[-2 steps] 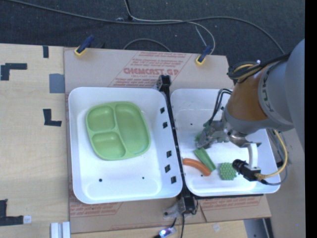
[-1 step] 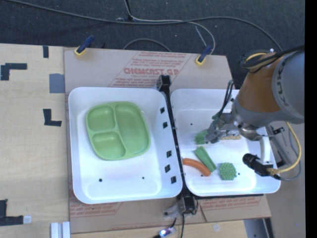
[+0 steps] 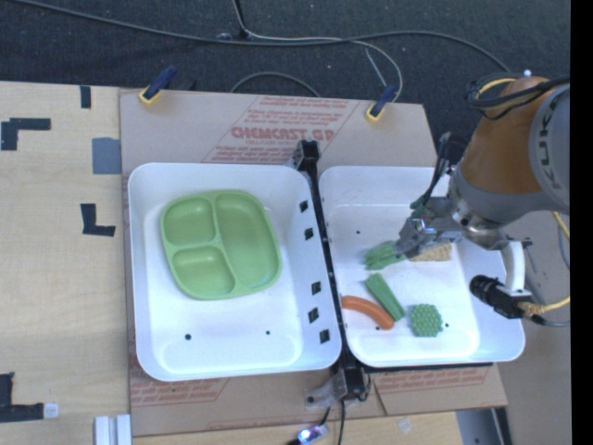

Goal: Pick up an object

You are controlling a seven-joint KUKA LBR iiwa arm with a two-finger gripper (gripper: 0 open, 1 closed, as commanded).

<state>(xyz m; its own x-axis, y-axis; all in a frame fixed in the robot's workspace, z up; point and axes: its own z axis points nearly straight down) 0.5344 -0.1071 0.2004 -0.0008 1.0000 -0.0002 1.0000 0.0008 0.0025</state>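
My gripper (image 3: 417, 241) is low in the right bin (image 3: 463, 346), at the right end of a pale green leafy piece (image 3: 380, 256). A tan piece (image 3: 435, 252) lies just right of it, partly hidden under the wrist. Nearer the front of the bin lie a dark green stick (image 3: 383, 296), an orange sausage-shaped piece (image 3: 367, 311) and a round knobbly green piece (image 3: 425, 320). Whether the gripper touches the leafy piece is unclear from this angle.
The left bin (image 3: 148, 332) holds a green divided plate (image 3: 220, 243). A black divider with clips (image 3: 320, 258) runs between the bins. The arm's grey and orange body (image 3: 510, 165) hangs over the right bin's far right corner. Cables (image 3: 306, 40) trail behind the bench.
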